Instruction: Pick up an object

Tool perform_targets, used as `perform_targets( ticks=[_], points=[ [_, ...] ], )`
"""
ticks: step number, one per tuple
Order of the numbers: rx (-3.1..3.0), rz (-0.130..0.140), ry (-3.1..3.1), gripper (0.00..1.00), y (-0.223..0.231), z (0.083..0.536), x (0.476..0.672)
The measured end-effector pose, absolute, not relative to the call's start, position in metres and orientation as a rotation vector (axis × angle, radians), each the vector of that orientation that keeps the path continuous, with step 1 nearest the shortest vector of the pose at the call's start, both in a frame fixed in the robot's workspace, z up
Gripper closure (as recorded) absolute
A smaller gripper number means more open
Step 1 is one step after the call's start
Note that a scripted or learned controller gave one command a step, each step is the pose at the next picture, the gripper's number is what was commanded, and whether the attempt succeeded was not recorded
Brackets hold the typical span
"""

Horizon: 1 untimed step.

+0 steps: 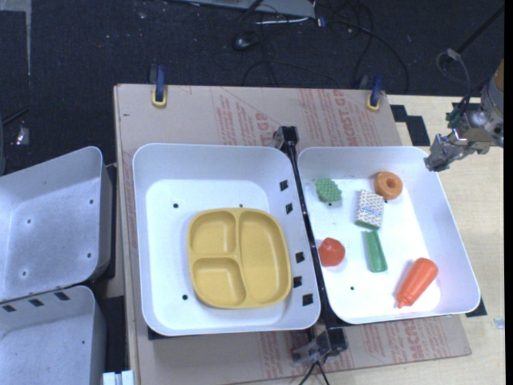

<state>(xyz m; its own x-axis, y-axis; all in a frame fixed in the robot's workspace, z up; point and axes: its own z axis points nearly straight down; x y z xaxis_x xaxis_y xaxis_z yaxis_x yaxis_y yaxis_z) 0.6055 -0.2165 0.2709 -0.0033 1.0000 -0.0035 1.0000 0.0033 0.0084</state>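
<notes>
Gripper (439, 160) hangs at the far right corner of the right white bin (457, 239), wrist angled down-left; I cannot tell how it is set. Nothing is in its grasp that I can see. My nearest candidate, the orange plastic carrot (416, 281), lies in that bin's near right corner, long axis diagonal, narrow tip toward the near left.

The gripper (442, 157) hangs over the far right rim of the right bin (449, 215), which holds an orange ring (389, 184), green piece (327, 190), patterned block (369, 208), green stick (375, 251), red ball (331, 252) and orange carrot (417, 281). The left bin (160, 215) holds a yellow divided tray (239, 257).
</notes>
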Motion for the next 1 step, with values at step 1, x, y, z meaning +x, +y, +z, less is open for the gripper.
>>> perform_targets(
  ticks=[1],
  points=[
    [2.215,0.002,2.221,1.0,-0.2167,0.2878,0.6065]
  ],
)
